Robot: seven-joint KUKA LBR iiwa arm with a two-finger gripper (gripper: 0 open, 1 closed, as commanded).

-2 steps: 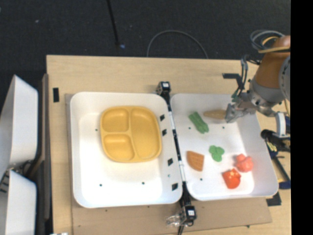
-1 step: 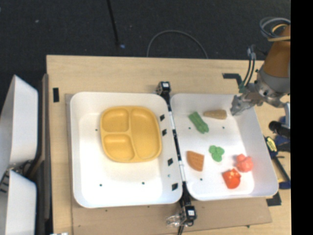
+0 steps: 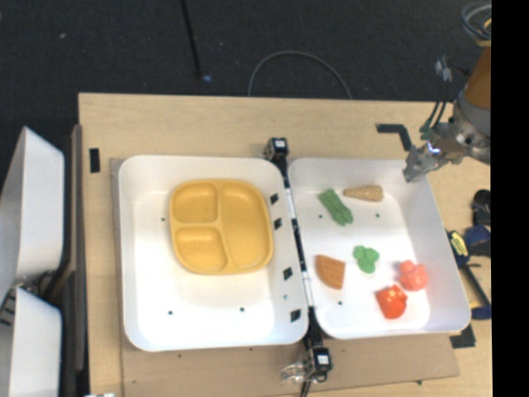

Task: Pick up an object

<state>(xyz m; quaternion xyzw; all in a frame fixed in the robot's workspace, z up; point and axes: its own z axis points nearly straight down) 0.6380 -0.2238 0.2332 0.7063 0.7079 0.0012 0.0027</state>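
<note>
Above the right bin's [image 3: 430, 222] far right corner, the gripper [image 3: 416, 166] is hovering, finger state indeterminable, well apart from the red pepper [image 3: 393, 302].

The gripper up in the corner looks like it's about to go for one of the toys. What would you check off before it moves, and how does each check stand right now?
1. Gripper free of any load: ok, nothing seen in it; it hangs at the right bin's far right corner.
2. Nearest target: ok, the tan cone-shaped piece lies apart from the green long piece.
3. Room around other toys: not ok for the pink piece and red piece, which lie close together.
4. Toys clear of walls: ok for the green round piece; the orange wedge lies near the divider.
5. Finger opening: cannot tell.
</note>
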